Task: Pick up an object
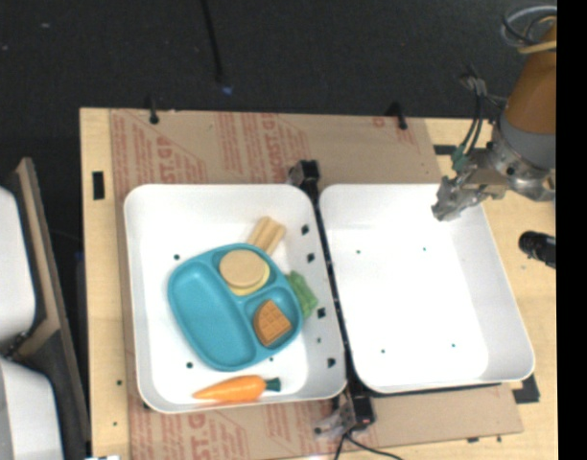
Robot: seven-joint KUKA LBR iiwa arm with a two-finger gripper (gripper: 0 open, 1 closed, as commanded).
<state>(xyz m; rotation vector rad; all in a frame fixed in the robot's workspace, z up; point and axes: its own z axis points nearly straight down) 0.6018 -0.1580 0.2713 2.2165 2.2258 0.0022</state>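
In the camera view, the gripper (454, 202) is hanging over the far right corner of the right bin (485, 353), at the end of the grey wrist reaching in from the right, and from this slant I cannot tell how it is set; nothing is showing in it. Everything worth picking is lying in the left bin (140, 257), so the relation the coming move is turning on is plain: the objects are sitting well apart from the gripper, toward the left and somewhat nearer the camera, across the divider between the two bins. A blue tray (205, 319) is lying on a diagonal in that bin, carrying a round tan biscuit (245, 269) in its upper compartment and a brown waffle-like piece (272, 323) in its lower right one. A pale wooden block (267, 233) is poking out just beyond the tray's far edge, touching or nearly touching it, and a green piece (302, 293) is lying just beside the tray's right side, closest to the divider and so closest to the gripper. A toy carrot (234, 388) is resting apart from the tray near the bin's front wall, its long axis running roughly left to right with the green top pointing right. Judging from this, the arm is needing a long leftward travel before any descent.
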